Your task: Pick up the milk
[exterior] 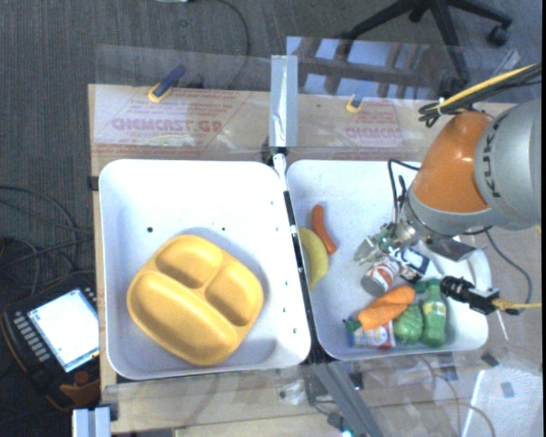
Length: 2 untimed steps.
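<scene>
The worktop [109, 121], a pale board with faded red lettering under clear sheeting, is seen carrying two shallow white bins side by side. The left bin [146, 198] is taken as the landmark. Inside it, toward its near side, a large yellow compartment tray [196, 297] is laid tilted, with three moulded hollows facing up.

The right bin [346, 185] is set touching the left bin's right wall. The grey arm with its orange band [455, 167] is reached in over the far right part of that bin, well away from the left bin. Below the band the tool [389, 244] is lowered among the clutter in the right bin; whether its fingers are apart or together cannot be told, since they are lost against the objects beneath.

Just beside the dividing wall, on the right-bin side, a yellow banana [315, 258] is laid, with a small orange sausage-shaped piece [323, 228] touching its far end. Farther from the left bin, an orange carrot [387, 306] is rested across a green packet [425, 317]. The milk [382, 276], taken to be the small whitish container with red and blue markings, is found just below the tool, between it and the carrot; its label is too small to be read.
</scene>
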### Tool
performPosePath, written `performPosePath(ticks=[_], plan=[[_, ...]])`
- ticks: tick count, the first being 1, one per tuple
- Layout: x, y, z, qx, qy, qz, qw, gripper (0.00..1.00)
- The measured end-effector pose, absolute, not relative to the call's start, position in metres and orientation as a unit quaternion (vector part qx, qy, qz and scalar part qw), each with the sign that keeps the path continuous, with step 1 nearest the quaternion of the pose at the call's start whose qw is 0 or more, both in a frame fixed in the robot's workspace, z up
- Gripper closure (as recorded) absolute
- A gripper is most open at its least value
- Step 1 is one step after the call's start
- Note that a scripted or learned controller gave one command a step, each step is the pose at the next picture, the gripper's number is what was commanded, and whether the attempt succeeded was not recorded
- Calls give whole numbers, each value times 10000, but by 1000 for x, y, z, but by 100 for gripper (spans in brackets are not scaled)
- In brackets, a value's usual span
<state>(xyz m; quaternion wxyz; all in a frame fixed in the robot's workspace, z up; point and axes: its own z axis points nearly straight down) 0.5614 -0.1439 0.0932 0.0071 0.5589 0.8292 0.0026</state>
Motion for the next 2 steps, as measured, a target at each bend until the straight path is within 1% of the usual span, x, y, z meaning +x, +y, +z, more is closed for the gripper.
performPosePath(ticks=[1,2], plan=[[557,-99,96,6275,7786,13,14,100],[530,-159,94,6754,7374,62,84,100]])
